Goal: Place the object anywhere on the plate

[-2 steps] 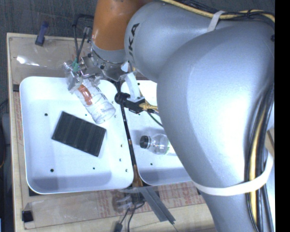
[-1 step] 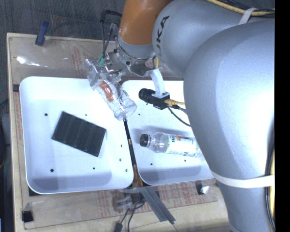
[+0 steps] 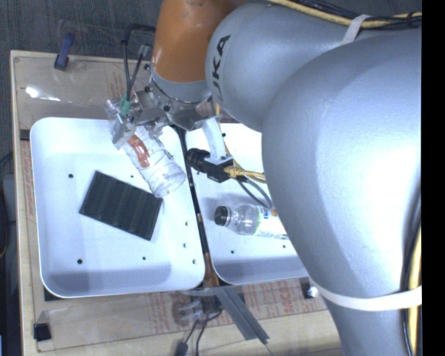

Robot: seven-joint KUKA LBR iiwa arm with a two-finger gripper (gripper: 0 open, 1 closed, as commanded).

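Bottle: clear plastic, reddish label, tilted, its lower end just above the plate's upper right corner. Plate: dark, flat, rectangular, ribbed, lay askew on the left bin's floor.

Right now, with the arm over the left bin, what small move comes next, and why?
Probably a short shift toward the dark plate. The gripper appears to hold a clear plastic bottle, which hangs tilted at the plate's upper right edge, not yet over its middle. I would release only once it is above the plate. A second bottle lies in the right bin.
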